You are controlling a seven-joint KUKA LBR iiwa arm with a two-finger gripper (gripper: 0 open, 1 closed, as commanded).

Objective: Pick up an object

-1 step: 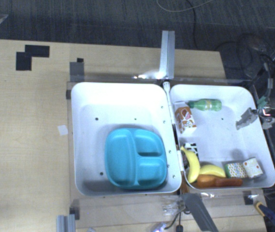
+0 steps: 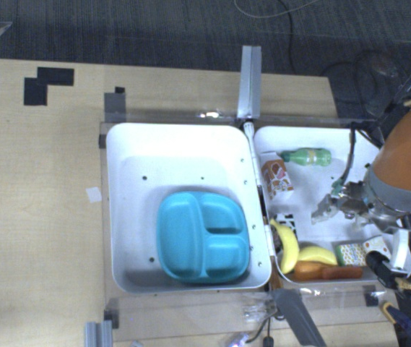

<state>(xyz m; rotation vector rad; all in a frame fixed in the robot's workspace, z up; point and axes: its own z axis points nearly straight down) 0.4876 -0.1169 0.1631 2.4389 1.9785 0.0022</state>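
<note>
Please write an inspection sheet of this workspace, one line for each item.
Surface: wooden bench bearing two white bins, left bin and right bin.
Job's things: in the right bin, green bottle lying flat, small can, bananas, orange-brown item, patterned packet.
Clutter: blue divided tray in the left bin; black marks on the bench.
Grippers: gripper over the right bin, nothing seen in it.
Cables: thin cable looped on the floor behind the bench.
Surroundings: dark carpet.
</note>
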